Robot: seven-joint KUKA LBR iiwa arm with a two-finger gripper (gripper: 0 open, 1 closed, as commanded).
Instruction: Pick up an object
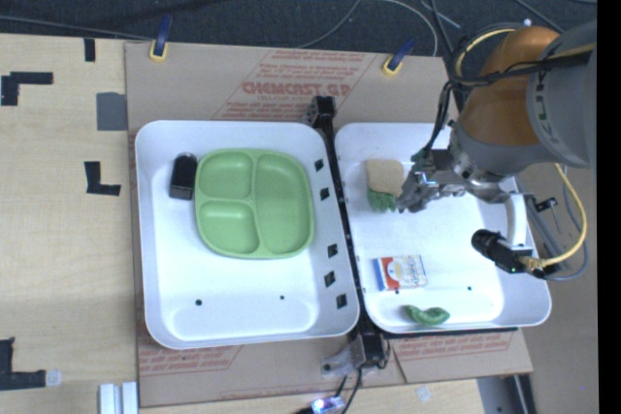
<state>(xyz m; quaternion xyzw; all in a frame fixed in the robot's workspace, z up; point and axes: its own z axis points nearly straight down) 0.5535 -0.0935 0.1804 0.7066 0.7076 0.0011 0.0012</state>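
My gripper (414,192) reaches into the right bin (505,305) from the right, low over its upper left part. Its tips sit just right of a small green object (379,201) and below a tan block (384,175). A small white, red and blue box (401,272) lies nearer the front of the same bin. A green bean-shaped piece (427,313) rests close to the front wall. Nothing is visibly between the fingers.
The left bin (160,238) holds a light green divided plate (254,204) and a small black block (183,176) to its left. Black clips line the divider between the bins. Cables run across the dark mat behind the bench.
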